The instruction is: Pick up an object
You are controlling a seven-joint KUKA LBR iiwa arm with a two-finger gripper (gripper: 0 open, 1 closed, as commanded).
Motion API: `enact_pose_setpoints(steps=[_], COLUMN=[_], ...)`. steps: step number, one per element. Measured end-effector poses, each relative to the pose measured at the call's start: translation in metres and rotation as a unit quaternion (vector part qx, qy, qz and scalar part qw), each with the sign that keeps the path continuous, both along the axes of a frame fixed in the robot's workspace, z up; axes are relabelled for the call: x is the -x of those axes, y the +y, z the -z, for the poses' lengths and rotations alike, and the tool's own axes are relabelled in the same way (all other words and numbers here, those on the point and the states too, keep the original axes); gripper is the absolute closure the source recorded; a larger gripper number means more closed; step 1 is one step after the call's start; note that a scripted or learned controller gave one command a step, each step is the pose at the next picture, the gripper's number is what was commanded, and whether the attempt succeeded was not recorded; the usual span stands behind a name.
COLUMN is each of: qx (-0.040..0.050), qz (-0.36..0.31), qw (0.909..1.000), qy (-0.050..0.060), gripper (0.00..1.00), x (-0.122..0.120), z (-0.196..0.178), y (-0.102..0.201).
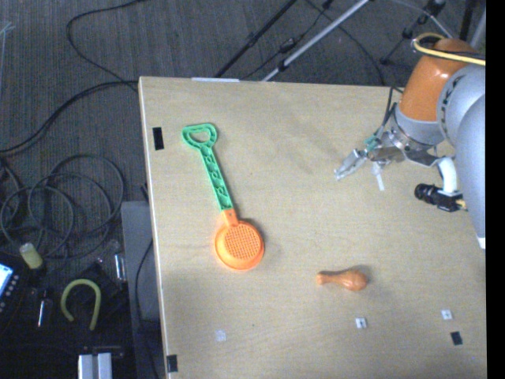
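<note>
Nearest the camera, a small orange drumstick-shaped toy [344, 279] lies flat on the bench [300, 133]: judged light, rigid, smooth; best pinched across its narrow neck. Left of it, an orange strainer with green handle [223, 208], light plastic, graspable mid-handle. Farther back, the gripper [363, 164] hangs spread open, holding nothing, well apart from both.

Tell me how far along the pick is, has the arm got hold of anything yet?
Nothing looks picked yet. The sieve, green handle with an orange head, lies flat on the bench, and the small orange piece lies nearer the front. In hand: the gripper hangs over bare bench to the right, its fingers spread with nothing between them. Left: move over one of the two, close on it and lift.
</note>
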State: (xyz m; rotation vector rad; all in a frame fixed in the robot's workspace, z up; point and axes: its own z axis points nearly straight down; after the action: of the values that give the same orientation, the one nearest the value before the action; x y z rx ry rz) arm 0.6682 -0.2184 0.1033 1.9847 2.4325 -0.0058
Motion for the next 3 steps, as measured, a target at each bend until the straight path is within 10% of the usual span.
enact_pose_setpoints(steps=[1, 2, 3], qx=[-0.0009, -0.0020, -0.0023], qz=[-0.093, -0.239, -0.239], qw=[0.9957, 0.9711, 0.9710], qy=[0.000, 0.000, -0.001], gripper=[0.00, 0.00, 0.00], x=[0.000, -0.001, -0.001], z=[0.019, 0.019, 0.019], y=[0.027, 0.055, 0.055])
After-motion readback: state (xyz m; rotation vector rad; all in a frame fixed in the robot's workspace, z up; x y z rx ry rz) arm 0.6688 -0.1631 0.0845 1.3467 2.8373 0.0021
